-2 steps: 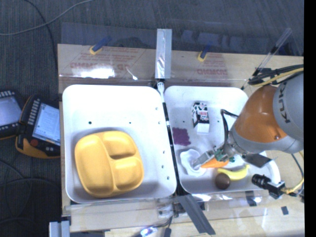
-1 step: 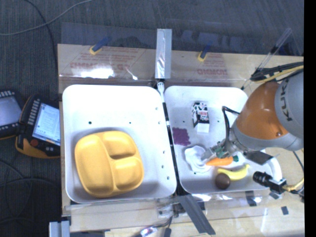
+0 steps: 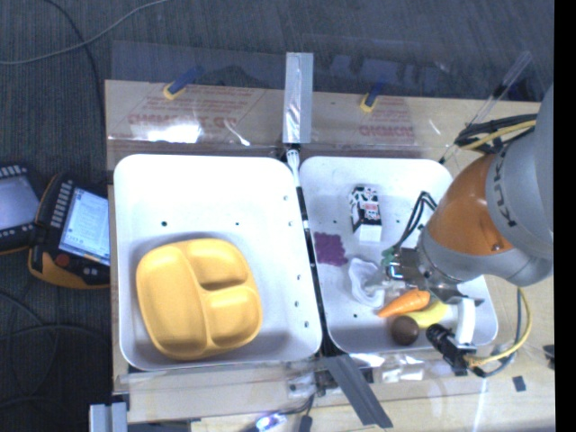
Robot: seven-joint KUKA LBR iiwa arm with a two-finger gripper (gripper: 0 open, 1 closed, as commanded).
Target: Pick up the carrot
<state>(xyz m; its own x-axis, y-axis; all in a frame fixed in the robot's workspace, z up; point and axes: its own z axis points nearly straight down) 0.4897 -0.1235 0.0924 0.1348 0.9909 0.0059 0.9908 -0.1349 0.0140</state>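
The orange carrot (image 3: 404, 302) lies near the front of the right bin (image 3: 337, 318), its thin end pointing left. My gripper (image 3: 408, 279) hangs directly over it, below the arm's orange band, and its body covers the carrot's upper edge. I cannot make out whether it touches the carrot. A yellow item (image 3: 433, 313) lies against the carrot's right end and a dark brown ball (image 3: 404, 330) sits just in front of it.
In the right bin there are also a white crumpled item (image 3: 364, 278), a purple item (image 3: 329, 248) and a small black-and-white box (image 3: 364, 209). The left bin (image 3: 180, 183) holds a yellow divided plate (image 3: 198, 295). A handheld pendant (image 3: 72, 232) lies left of the bench.
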